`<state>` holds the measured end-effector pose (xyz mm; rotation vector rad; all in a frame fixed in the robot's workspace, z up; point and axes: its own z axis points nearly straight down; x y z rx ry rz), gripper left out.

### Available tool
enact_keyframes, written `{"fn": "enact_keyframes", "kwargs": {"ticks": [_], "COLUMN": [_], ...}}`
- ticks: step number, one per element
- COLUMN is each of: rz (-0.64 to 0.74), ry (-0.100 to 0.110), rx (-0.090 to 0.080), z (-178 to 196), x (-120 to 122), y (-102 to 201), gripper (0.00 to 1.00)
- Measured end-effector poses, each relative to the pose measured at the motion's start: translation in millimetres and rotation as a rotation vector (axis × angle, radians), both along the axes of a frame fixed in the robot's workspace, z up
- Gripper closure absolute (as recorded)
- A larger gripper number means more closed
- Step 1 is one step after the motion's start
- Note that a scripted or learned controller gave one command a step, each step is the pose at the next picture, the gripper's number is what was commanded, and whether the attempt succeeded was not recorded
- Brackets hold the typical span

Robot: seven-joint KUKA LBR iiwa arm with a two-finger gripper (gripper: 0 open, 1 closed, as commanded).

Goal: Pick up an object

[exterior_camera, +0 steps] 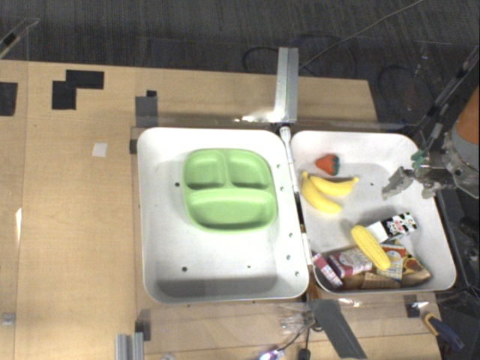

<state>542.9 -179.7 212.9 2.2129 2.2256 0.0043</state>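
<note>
Camera: one, fixed above the bench (67, 223).
Facing: down at a slant, dark floor along the top edge.
Range: far enough to take in both bins, the left bin (157, 223) and the right bin (375, 145), rim to rim.
Arm side: the arm (461, 152) comes in from the right edge.
Bench: runs off the left and bottom edges.

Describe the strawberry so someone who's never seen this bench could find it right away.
Look in the right white bin. Near its far edge, just beyond the bananas, lies the strawberry. It is the small red item with a green top, unlike the yellow bananas and corn.
</note>
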Motion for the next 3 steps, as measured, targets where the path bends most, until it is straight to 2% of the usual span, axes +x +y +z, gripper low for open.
{"fn": "enact_keyframes", "kwargs": {"ticks": [1,2,3], "rz": [0.214,0.334,0.305], "ry": [-0.002,-0.01,0.003], "rx": [-0.002,-0.002,0.002], "z": [-117.1,-123.3,-125.1], "x": [-4.5,81.2,127.0], "y": [-25.7,39.9,87.5], "gripper": [0.0,0.0,0.0]}}
